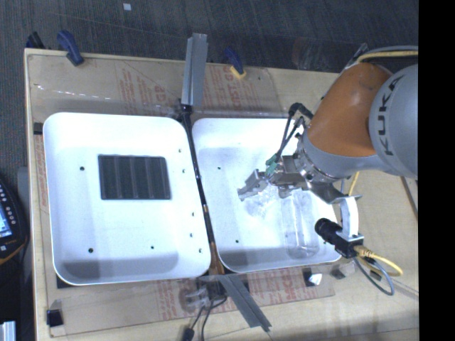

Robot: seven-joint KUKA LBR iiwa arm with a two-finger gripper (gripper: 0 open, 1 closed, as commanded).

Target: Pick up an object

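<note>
Reaching stage: my gripper (250,188) hovers low over crumpled clear plastic (263,203) in the right bin (220,190), its state unclear; next, a clean closure around it.

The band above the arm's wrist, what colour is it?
Orange band, clearest in the camera view.

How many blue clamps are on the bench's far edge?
3: one small blue clamp at the far-left corner, one just right of it, one behind the right bin. Others may be hidden by the arm.
</note>
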